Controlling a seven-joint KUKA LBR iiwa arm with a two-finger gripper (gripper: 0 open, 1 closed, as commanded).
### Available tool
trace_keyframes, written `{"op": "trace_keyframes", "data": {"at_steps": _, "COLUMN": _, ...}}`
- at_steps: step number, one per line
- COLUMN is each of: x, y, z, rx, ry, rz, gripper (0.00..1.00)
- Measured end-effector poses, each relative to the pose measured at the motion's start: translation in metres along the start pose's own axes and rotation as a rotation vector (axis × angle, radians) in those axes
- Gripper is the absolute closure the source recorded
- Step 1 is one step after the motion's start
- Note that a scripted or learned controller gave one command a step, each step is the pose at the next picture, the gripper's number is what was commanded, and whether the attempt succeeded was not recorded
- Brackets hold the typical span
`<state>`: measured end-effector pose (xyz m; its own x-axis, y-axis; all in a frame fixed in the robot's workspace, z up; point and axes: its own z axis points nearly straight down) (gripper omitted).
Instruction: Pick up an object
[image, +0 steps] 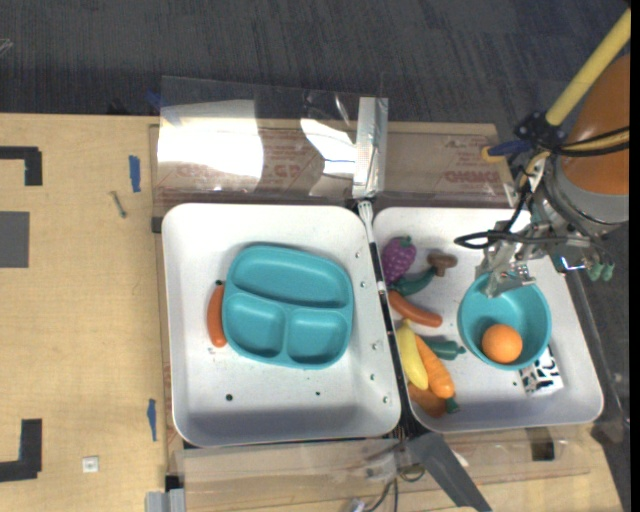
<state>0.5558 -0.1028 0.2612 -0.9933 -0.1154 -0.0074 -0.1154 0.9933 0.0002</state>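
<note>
You could see the gripper (503, 272) low over the right bin (580, 400), at the far rim of the teal bowl (505, 318). Its fingers pinched that rim, so it was closed on the bowl. Inside the bowl lay an orange ball (502, 343). Left of the bowl, along the bin's left wall, you had a purple grape bunch (399, 258), a brown mushroom (439, 263), a red-orange sausage (415, 310), a yellow banana (411, 360) and a carrot (435, 368), close together. The left bin (190, 390) carried a teal divided tray (288, 305), with an orange sausage (215, 315) just beside its left edge.
</note>
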Motion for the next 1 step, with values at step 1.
{"op": "trace_keyframes", "data": {"at_steps": 1, "x": -0.0761, "y": 0.0242, "z": -0.0061, "rx": -0.001, "ry": 0.000, "rz": 0.129, "gripper": 1.00}}
